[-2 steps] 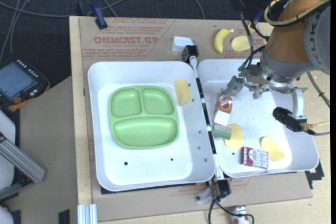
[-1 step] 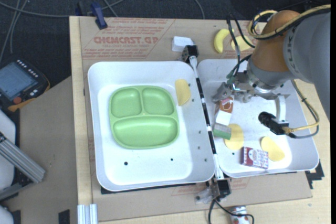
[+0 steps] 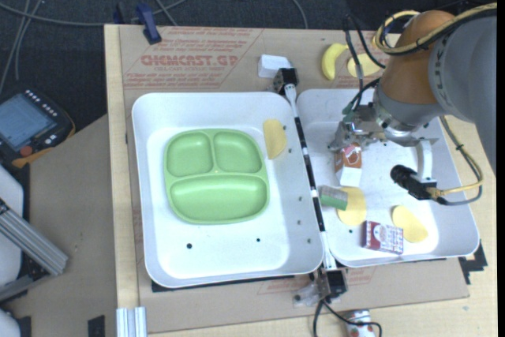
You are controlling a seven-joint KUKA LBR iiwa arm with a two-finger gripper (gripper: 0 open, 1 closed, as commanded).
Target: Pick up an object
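Hovering: pincer (image 3: 353, 140) over right bin (image 3: 458, 170); red carton (image 3: 348, 159) just below it; grip state unclear

Red print on the cardboard sheet (image 3: 197, 59) is too blurred to read.

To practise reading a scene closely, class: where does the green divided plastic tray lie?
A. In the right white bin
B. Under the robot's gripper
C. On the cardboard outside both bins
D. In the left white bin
D: the green divided plastic tray lies flat inside the left white bin, with a pale yellow chip-like piece beside it, while the gripper is over the right white bin.
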